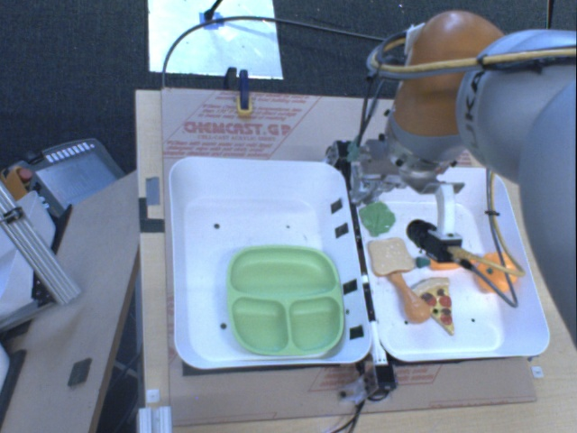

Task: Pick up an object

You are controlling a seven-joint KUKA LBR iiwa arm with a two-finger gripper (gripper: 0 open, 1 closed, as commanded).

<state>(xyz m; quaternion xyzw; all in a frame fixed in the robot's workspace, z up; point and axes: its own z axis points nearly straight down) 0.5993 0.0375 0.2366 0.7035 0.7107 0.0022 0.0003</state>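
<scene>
End effector (368,186) sits at rear-left corner of right bin (518,332), grip state can't tell. Green leafy piece (377,216) just below it; toast slice (389,255), pizza slice (437,301) further fwd. Green divided plate (285,299) in left bin (194,269), well left. Counter (153,242) = cardboard sheet, dark carpet behind.

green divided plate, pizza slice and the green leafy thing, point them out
green divided plate (285,299), camera view, ridge between its compartments
toy pizza slice (438,301), camera view, middle of its topping face
green leafy piece (377,216), camera view, its centre
</scene>
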